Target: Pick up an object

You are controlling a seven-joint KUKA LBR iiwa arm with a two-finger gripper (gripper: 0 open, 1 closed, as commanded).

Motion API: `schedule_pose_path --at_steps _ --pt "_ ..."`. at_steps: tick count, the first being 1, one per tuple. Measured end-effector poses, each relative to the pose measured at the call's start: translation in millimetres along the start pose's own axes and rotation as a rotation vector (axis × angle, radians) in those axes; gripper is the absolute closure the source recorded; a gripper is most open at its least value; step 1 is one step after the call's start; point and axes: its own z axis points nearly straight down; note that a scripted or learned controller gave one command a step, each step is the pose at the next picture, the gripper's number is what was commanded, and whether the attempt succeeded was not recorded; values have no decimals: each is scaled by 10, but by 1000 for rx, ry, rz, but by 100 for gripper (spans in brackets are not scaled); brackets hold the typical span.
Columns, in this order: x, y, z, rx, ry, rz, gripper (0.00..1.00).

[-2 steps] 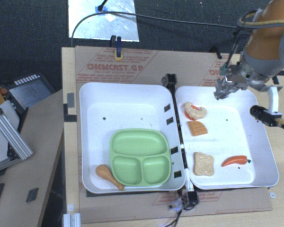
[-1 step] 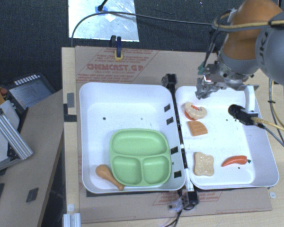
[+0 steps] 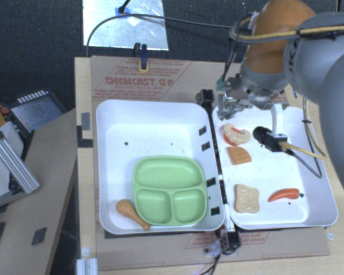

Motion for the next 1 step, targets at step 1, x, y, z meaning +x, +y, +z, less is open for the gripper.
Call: schedule_pose_path --at_steps 1 --pt "527 -8 110 1 1 -1 100"
